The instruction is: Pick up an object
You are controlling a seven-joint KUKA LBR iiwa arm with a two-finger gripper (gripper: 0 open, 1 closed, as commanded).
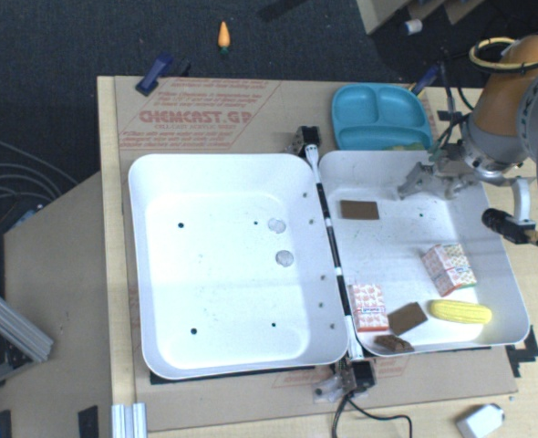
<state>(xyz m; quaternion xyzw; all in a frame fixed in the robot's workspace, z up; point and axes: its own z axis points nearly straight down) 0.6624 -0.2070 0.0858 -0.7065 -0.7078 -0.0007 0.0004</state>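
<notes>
The gripper [421,180] hangs over the right bin [506,322]'s far edge, apparently spread and holding nothing, well short of the brown tile [358,210] and the near-corner yellow corn [460,312].

A single fixed camera looks down at a slant from above the bench, far enough back to take in both shallow white plastic bins [223,254] side by side, the brown cardboard bench top [196,108] and dark floor beyond.
</notes>
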